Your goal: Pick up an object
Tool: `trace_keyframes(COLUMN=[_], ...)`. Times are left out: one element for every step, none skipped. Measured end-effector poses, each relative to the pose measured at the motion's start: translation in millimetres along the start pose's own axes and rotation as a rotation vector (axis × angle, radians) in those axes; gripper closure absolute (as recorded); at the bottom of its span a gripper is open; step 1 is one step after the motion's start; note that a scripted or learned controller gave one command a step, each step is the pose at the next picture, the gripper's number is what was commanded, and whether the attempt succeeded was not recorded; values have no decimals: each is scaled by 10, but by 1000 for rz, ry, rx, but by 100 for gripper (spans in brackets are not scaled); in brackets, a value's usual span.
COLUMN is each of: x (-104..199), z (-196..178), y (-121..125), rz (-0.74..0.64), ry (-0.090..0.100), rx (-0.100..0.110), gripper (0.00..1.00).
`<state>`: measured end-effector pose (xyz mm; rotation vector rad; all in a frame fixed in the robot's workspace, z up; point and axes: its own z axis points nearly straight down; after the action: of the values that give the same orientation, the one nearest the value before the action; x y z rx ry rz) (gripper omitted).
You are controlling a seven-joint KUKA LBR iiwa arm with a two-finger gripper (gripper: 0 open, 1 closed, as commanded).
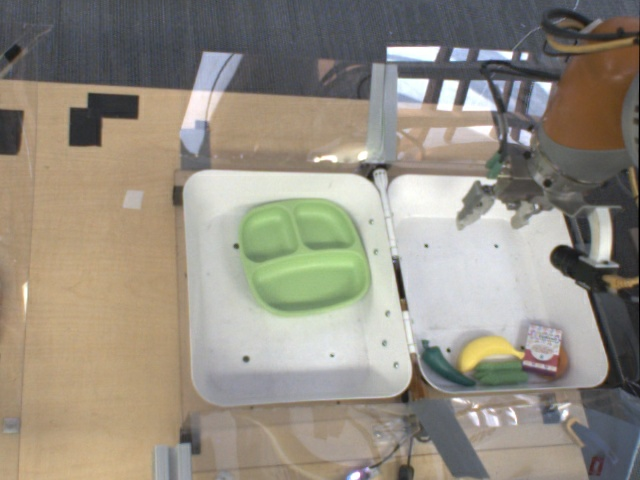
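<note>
My gripper (497,209) hangs over the far part of the right bin (470,268), its two fingers spread apart with nothing between them. At the bin's near edge lie a yellow banana (488,350), a green vegetable (498,372), a darker green piece (440,363) and a small red and white box (543,346). These objects sit well below and in front of the gripper in the view.
The left bin (220,348) holds a green divided plate (303,255) near its middle. A metal divider (384,128) stands behind the seam between the bins. The orange-banded arm (590,98) fills the upper right.
</note>
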<state>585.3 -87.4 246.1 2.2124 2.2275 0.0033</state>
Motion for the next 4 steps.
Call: trace_keyframes(x=[-76, -178, -9, 20], z=[1495, 891, 1540, 1409], y=[-36, 71, 137, 169], rz=[-164, -177, -390, -393], ry=[0, -1, -3, 0], rx=[-3, -3, -11, -20], gripper=[0, 0, 0, 100])
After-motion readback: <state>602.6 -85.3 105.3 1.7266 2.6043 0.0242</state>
